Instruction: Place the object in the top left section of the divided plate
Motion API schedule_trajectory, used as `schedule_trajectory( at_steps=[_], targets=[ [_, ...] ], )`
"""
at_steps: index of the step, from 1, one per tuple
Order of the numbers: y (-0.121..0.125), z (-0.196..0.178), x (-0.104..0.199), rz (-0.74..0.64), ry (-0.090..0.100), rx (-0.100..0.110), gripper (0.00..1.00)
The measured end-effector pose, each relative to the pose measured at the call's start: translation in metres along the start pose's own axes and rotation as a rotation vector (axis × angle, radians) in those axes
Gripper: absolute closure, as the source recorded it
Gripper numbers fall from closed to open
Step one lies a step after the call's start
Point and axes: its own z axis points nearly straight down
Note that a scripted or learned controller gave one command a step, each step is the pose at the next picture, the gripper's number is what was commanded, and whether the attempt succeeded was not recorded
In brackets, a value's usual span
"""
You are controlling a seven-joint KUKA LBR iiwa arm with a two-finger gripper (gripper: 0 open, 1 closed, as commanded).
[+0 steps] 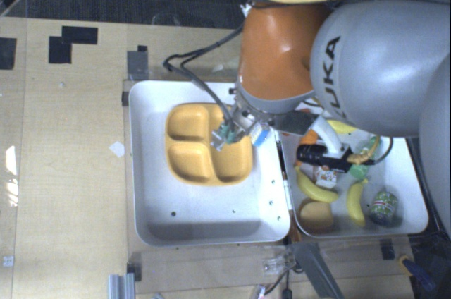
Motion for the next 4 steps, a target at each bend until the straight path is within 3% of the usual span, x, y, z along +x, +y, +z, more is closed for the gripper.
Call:
schedule_trajectory(
  at_steps=[1,2,3,4],
  targets=[
    [0.031,-0.079,-0.001,-0.089,-0.001,-0.002,1.0],
    [-0.022,-0.116,-0.047,-0.352,-0.004,-0.002,1.0],
    [-0.002,0.093,0.002,-0.311,0.002,0.001,1.0],
    [0.053,0.041,-0.03,-0.255,-0.001,-0.002,1.0]
  ],
)
